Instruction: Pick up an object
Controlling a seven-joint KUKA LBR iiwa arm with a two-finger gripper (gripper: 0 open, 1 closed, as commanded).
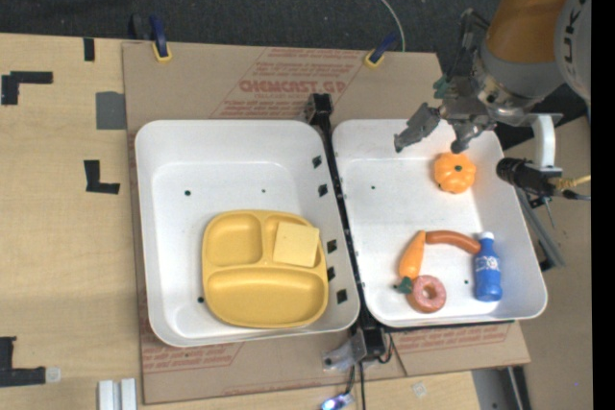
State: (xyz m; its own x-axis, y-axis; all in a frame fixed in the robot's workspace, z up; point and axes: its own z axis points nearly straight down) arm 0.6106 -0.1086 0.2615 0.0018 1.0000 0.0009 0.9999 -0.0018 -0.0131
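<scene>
My gripper (pixel 438 134) hangs open over the back of the right bin (pixel 384 168), its two dark fingers spread wide with nothing between them. Just below its right finger sits a small orange pumpkin (pixel 454 173). Nearer the front of the same bin lie an orange carrot (pixel 412 256), a curved sausage (pixel 454 240), a pink frosted donut (pixel 427 294) and a blue bottle (pixel 487 270).
The left bin (pixel 173 158) holds a yellow divided plate (pixel 250 288) with a pale yellow cheese slice (pixel 296 244) on it. A black divider clip strip (pixel 332 178) runs between the bins. Cables trail across the dark floor behind the bench.
</scene>
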